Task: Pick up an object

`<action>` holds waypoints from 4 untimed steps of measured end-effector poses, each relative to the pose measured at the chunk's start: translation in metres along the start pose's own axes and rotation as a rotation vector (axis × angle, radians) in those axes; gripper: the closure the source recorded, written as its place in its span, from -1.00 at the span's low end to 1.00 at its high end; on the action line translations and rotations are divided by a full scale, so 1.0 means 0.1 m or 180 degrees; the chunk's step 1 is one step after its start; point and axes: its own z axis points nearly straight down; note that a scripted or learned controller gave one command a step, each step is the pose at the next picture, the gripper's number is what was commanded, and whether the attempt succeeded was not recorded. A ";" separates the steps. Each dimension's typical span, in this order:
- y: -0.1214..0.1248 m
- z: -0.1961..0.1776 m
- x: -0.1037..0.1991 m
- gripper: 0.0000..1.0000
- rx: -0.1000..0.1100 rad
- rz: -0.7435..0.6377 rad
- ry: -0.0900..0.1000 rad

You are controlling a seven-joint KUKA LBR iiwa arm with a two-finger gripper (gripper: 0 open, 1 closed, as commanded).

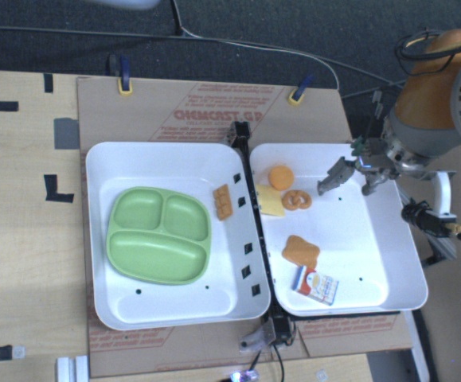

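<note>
Gripper [348, 180] over right bin [393, 237], upper part, fingers spread apart, nothing between them. Pretzel [296, 200] just left of nearer fingertip, apart from it; orange ball [280, 177] and yellow slice [271, 204] beside pretzel. Nugget-like piece [300, 251] and small carton [317, 286] lower in same bin. Left bin [103, 165]: green divided tray [159, 235], small waffle piece [223, 202]. Arm's upper part cut off at frame edge. Carton print too small to read.

We see in right bin [389, 237]: orange ball [280, 176] far left, touching yellow cheese wedge [271, 203]; pretzel [296, 200] just right; brown nugget [300, 251] mid-bin; small carton [317, 286] near edge, flat. Left bin [103, 213]: cracker [223, 202] beside green tray [159, 235].
</note>
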 end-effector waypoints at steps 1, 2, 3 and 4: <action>0.03 -0.07 0.00 -1.00 -0.0038 -0.0010 -0.0006; 0.02 0.37 -0.01 -1.00 -0.0024 -0.0008 -0.0007; 0.02 1.01 0.05 -1.00 -0.0018 -0.0010 -0.0004; 0.02 1.44 0.05 -1.00 -0.0040 -0.0010 -0.0011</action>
